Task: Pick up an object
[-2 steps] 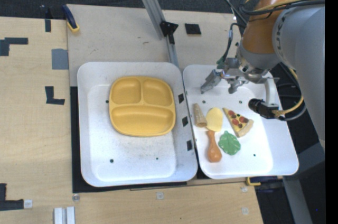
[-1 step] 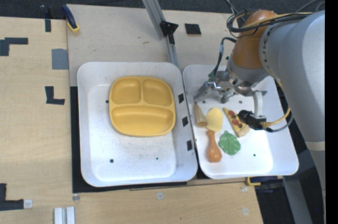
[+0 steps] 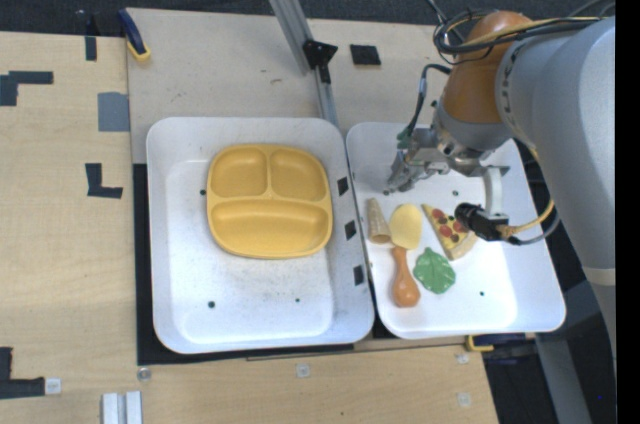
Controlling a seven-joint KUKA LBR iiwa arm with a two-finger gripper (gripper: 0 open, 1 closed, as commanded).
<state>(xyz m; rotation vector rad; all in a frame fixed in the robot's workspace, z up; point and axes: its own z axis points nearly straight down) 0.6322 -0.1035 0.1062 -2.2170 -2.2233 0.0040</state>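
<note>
Gripper (image 3: 404, 174) above right white bin (image 3: 520, 297)

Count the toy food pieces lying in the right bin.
4, clustered at the right bin's centre: a tan piece on the left, a yellow and orange spoon-shaped piece beside it, a green leafy piece below, a pizza slice on the right. The arm may hide more.

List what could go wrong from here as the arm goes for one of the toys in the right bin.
1. The pale yellow spoon-shaped toy, tan cone-shaped toy, toy pizza slice, green leafy toy and orange toy lie bunched together, so a descent could catch two or knock neighbours aside.
2. The hand hovers near the right white bin's left wall, which its fingers might clip.
3. The flat pizza slice may slip from a pinch.
</note>
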